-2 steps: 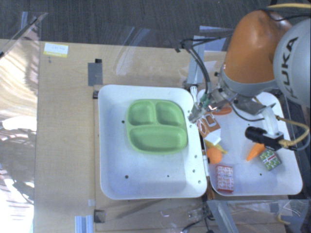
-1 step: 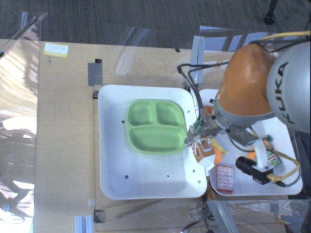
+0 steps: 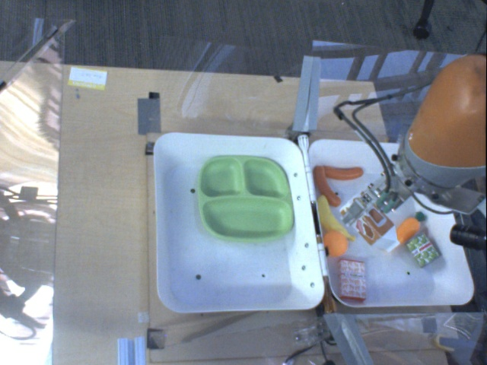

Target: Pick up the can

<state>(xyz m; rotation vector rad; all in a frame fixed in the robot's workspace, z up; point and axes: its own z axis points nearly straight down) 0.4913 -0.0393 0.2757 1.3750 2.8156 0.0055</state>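
The arm (image 3: 449, 128) is showing a big rounded orange shell with a grey ring under it. Black cables (image 3: 365, 131) are looping from it to a small metal wrist part with green pieces.

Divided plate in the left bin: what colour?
Light green divided plate, seen clearly in the camera view.

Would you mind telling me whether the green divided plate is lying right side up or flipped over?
Right side up. The green plate lies flat in the left bin, and its three compartments show as hollows facing the camera, nothing in them.
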